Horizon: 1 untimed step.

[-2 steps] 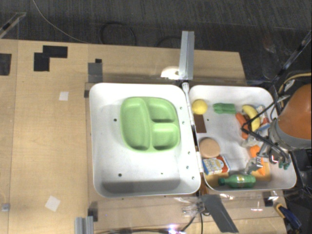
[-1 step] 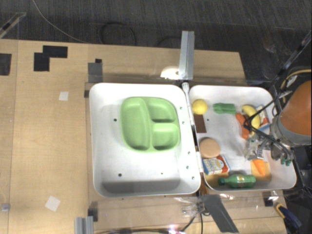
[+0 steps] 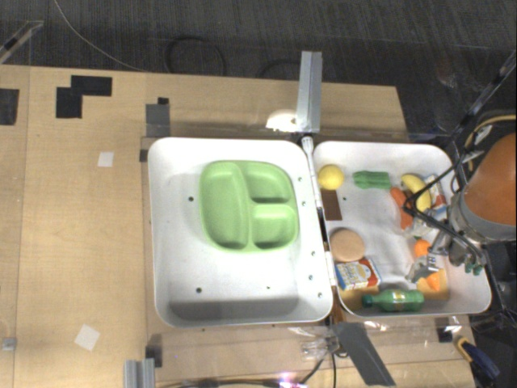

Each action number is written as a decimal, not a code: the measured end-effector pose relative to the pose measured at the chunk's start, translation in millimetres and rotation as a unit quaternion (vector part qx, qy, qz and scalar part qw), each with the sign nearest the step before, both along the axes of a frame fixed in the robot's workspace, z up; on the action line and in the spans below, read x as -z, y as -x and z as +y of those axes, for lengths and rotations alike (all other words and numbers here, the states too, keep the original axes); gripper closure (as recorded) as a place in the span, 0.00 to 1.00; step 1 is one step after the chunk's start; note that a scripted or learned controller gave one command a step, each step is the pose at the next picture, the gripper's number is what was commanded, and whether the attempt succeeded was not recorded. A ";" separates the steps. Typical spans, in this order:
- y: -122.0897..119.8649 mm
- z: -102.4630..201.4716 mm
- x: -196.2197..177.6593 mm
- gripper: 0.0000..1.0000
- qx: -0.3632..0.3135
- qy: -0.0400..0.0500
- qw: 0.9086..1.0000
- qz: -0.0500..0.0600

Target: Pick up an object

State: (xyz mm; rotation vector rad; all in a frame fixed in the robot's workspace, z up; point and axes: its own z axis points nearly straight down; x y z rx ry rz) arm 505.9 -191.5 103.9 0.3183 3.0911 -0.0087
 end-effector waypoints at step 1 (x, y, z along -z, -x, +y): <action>12.0 -12.9 13.4 0.00 0.058 -0.004 0.998 0.006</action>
